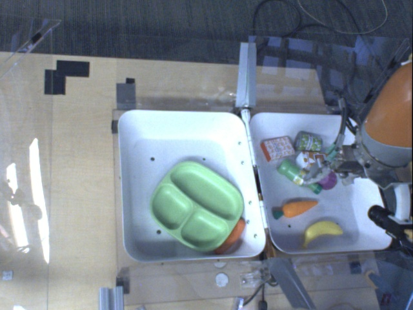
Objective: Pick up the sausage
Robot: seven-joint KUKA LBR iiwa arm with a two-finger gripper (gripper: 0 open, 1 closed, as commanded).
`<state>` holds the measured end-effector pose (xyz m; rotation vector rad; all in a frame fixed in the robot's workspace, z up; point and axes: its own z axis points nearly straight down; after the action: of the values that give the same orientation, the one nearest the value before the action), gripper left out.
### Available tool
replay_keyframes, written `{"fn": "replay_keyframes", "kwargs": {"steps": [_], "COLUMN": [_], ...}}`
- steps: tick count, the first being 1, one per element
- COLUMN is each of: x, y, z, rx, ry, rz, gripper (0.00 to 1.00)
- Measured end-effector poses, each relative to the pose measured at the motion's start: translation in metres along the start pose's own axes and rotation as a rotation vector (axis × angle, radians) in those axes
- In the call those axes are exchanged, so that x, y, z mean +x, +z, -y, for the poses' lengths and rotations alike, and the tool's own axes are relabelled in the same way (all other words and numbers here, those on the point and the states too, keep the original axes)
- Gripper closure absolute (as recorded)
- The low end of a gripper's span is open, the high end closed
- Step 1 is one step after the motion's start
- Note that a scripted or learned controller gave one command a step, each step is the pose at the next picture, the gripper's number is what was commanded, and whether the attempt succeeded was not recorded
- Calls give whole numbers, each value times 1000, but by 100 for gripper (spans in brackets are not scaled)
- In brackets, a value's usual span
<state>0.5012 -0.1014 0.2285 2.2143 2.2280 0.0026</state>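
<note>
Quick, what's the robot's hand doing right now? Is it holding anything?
Hand: down in the right bin among the small toys; open or closed cannot be told, and nothing can be seen held.

An orange-red object [233, 236] lies mostly hidden under the green divided plate [197, 203]; the arm [390, 118] is cut off at the right edge.

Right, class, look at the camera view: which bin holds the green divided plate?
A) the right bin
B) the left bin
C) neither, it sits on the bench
B: the green divided plate lies inside the left bin, while the right bin holds the banana and carrot.
</note>
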Motion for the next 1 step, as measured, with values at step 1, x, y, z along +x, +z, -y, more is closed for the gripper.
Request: {"fn": "replay_keyframes", "kwargs": {"steps": [1], "x": [1], "y": [-10], "z": [-2], "rx": [-4], "ry": [-4], "rz": [0], "gripper": [100]}}
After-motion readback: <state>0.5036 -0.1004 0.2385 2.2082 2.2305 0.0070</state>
